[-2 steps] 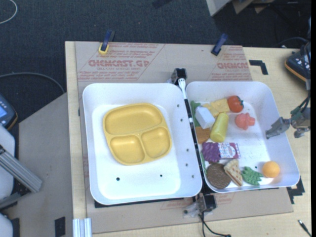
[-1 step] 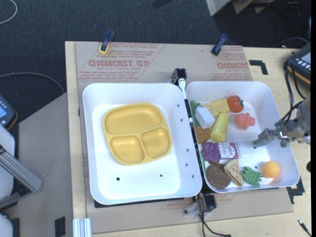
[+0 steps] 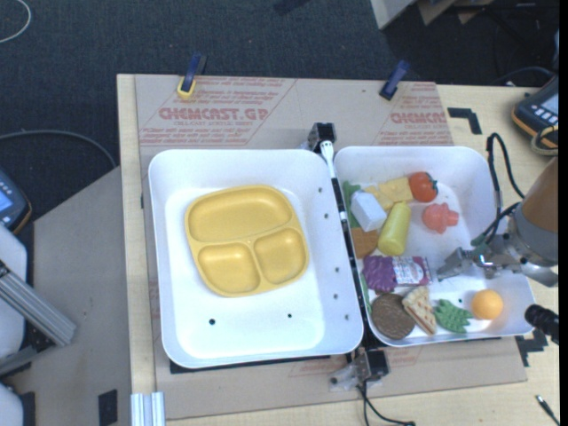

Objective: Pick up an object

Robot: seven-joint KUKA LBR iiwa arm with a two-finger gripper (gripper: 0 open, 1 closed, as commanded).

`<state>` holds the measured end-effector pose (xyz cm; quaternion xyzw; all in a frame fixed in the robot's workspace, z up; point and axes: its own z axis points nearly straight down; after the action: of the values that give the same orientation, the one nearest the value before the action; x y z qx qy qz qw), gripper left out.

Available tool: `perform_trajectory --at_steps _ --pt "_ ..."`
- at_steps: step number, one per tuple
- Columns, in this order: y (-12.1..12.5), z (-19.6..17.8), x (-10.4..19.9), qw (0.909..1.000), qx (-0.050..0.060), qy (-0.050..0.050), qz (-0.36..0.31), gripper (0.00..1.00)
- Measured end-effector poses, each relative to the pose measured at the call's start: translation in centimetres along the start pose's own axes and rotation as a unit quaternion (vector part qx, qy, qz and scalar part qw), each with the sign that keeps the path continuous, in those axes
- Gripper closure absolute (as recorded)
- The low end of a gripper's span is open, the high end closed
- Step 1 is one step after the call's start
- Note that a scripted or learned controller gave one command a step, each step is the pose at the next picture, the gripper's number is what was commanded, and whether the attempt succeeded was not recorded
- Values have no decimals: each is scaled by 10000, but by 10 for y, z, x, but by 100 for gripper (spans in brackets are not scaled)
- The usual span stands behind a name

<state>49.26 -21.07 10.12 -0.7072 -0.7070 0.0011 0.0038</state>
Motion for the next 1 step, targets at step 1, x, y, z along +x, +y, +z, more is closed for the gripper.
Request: perform_trajectory --at_steps 1 --pt "0 18 1 10000 -14 -6 -1 0"
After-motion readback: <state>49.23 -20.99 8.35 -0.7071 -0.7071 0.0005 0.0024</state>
